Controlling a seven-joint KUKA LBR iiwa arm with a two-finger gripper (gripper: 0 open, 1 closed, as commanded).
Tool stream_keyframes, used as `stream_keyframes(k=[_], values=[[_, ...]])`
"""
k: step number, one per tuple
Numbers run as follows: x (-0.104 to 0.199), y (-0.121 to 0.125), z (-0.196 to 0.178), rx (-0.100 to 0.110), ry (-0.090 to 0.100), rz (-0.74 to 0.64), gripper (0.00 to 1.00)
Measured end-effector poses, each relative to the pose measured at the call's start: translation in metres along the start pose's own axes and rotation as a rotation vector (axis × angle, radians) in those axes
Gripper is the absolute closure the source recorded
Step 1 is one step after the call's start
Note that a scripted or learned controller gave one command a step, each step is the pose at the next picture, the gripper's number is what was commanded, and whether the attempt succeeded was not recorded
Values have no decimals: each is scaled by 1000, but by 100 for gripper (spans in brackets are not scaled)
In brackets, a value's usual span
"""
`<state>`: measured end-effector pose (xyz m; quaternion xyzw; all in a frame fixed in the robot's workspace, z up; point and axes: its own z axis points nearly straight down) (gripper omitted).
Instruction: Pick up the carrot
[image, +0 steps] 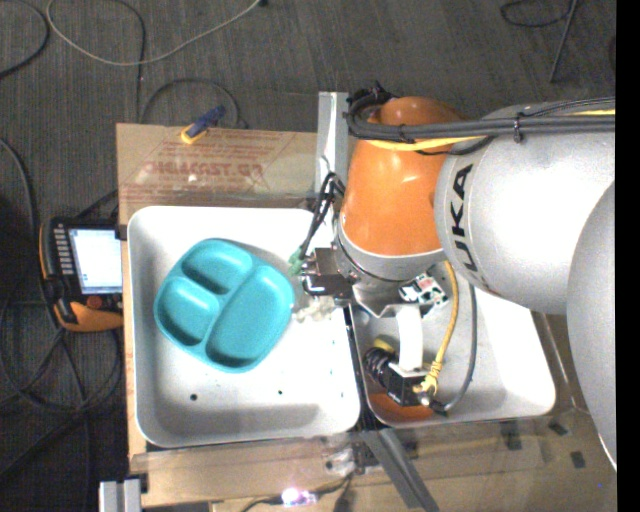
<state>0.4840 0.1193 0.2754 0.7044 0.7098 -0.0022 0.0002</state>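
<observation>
A teal, three-compartment plastic plate (225, 305) is seen lying in a shallow white bin (250, 410). The end effector (318, 285) is placed just beside the plate's right rim, above the wall shared with the second white bin (510, 385). Whether it is wide or narrow cannot be told. A small orange rounded thing, taken to be the carrot (388, 408), is found below and right of the plate, in the second bin, partly hidden and apart from the end effector.
</observation>
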Motion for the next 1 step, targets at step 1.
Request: stream_keyframes(k=[1], values=[[-1, -1, 48, 2, 2, -328, 100]])
